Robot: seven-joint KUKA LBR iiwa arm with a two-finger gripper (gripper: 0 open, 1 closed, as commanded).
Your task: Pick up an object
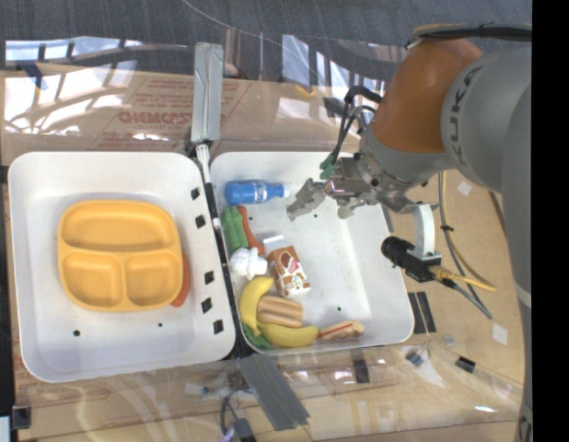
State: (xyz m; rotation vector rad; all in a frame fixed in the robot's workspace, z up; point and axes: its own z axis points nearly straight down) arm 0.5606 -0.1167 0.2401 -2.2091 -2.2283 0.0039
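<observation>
The grey arm (450, 90) with its orange band fills the upper right of the frame, and its gripper (323, 201) hangs over the right bin (381, 288) with fingers spread, pinching nothing. In the left bin (27, 274) sits a yellow divided tray (119, 254). Along the right bin's left and lower side lie a banana (266, 325), a blue bottle (252, 191) and a small carton (289, 272).

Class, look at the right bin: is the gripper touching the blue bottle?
Apart. The camera view shows bare white bin floor between the gripper and the blue bottle, which lies alone near the bin's upper left corner.
</observation>
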